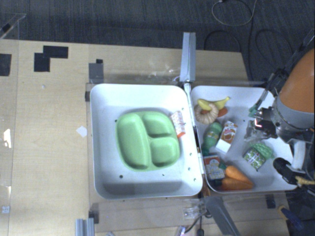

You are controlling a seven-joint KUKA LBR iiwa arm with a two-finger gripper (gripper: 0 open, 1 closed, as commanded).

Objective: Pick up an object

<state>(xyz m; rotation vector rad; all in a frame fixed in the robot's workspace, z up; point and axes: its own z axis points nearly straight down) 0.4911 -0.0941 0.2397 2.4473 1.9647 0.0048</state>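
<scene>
The right bin [242, 98] holds several small items. A yellow banana [214, 103] and a tan round piece [206, 114] lie at its far left. Below them are a green bottle [212, 134], a red and white carton [228, 130] and a white block [222, 146]. Two orange carrots [237, 177] and a flat packet [214, 165] lie at the near edge. A green and white box [257, 155] sits at the right. My gripper [258, 125] hangs over the bin's right side, just above that box.
The left bin [101, 127] bears a green divided plate [146, 140], with a small red and white packet [178, 123] by its right wall. A metal post [188, 58] stands between the bins at the back. Cables lie on the floor beyond.
</scene>
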